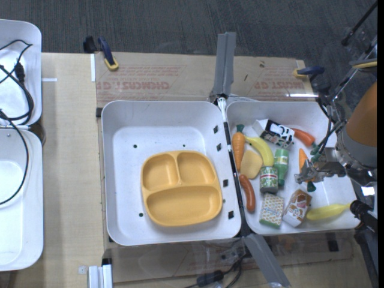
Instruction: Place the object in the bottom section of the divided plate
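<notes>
A yellow divided plate lies in the left bin, its large bottom section facing the near edge and bare. The right bin holds toy food: a carrot, a banana, a green bottle, a small can, a red sausage, a cracker box, a small carton, a second banana and a red pepper. My gripper hangs low over the right bin's right half, just above the carton. Nothing shows between its fingers.
A grey divider post rises between the bins at the back. Clamps sit on the cardboard behind them. White tubs with black cables stand at the far left. My arm's orange band fills the right edge.
</notes>
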`<control>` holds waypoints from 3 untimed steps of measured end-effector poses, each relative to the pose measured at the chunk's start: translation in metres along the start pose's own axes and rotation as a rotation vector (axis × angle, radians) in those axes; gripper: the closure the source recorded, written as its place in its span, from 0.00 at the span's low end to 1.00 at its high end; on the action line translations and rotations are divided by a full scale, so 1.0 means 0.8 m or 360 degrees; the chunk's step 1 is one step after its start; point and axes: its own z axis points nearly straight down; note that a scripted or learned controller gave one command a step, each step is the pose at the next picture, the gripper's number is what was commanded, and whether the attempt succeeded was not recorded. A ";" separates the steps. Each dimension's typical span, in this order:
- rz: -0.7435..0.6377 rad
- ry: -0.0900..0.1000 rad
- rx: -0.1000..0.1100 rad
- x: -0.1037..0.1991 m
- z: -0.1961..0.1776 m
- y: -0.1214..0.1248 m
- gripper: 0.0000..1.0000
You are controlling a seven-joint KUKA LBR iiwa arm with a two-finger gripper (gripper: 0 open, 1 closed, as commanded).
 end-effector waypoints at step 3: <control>-0.0219 -0.0003 0.0003 0.158 -0.081 0.023 1.00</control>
